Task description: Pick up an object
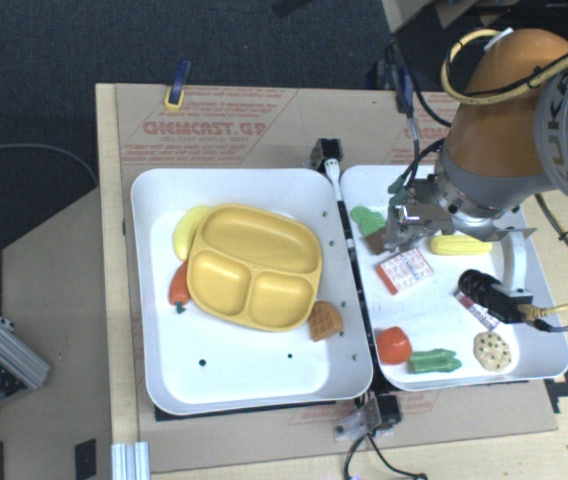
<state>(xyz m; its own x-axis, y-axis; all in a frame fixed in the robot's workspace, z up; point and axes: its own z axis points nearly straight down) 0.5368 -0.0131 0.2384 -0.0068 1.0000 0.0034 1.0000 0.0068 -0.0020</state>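
Gripper: the gripper (404,226) hangs low over the upper left part of the right bin (554,353); whether it is apart or together I cannot tell, and nothing shows clamped in it.
Nearest thing: the red and white packet (405,269) lies just below the gripper in the view, on the bin floor.
Direction from hand: toward the bench's near edge, a short way, slightly right.
Packet's long axis: slanted, lower left to upper right.
Other candidates: the green piece (368,219) sits just left of the gripper; the yellow corn cob (461,245) lies just to its right, long axis running left to right.
Judgement: the packet or the green piece looks the likeliest target.
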